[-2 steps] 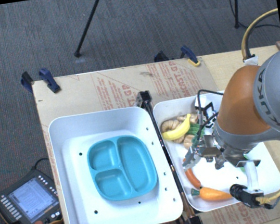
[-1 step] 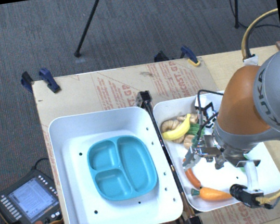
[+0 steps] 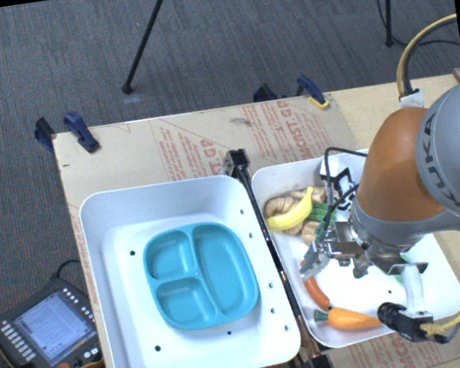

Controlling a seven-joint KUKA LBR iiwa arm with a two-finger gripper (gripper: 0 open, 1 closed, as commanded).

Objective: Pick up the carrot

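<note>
The pincer (image 3: 318, 262) is hanging low in the right bin (image 3: 429, 294), its fingers standing apart with nothing between them. The carrot (image 3: 352, 317) is lying just below the pincer, near the bin's front wall. A banana (image 3: 292, 212) is sitting above it. 1 blue tray (image 3: 201, 274) is resting in the left bin (image 3: 116, 283).

Glossy white plastic bins (image 3: 101, 242), smooth teal plastic tray (image 3: 199, 274), matt printed cardboard bench top (image 3: 180, 143).
</note>
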